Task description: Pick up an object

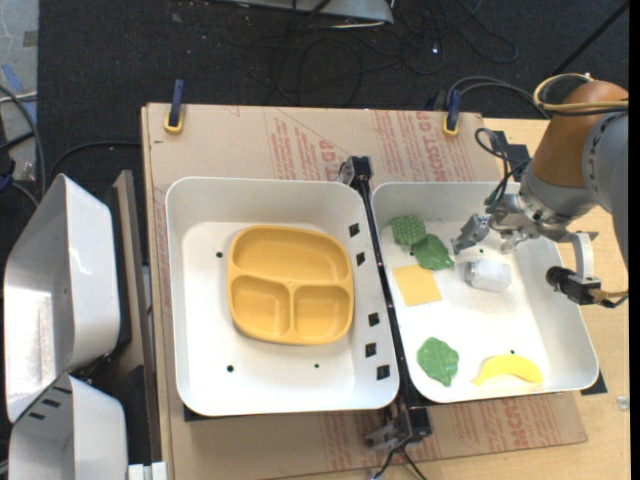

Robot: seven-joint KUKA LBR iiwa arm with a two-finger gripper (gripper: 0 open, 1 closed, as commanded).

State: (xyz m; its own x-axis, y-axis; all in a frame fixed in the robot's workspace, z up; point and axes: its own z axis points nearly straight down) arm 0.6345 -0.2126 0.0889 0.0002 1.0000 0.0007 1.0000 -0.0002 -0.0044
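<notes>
Right bin (560,308): small pale grey block (489,274) below fingers (478,232).

We see the arm (585,148) cut off by the right frame edge, so its upper links are out of view. The gripper (487,253) sits just above a pale grey object (490,274); the wrist overlaps that object's upper edge, and we cannot tell how the gripper stands or whether it touches the object. Well left of the arm, two white containers (55,278) are cut off by the left and bottom edges.
</notes>
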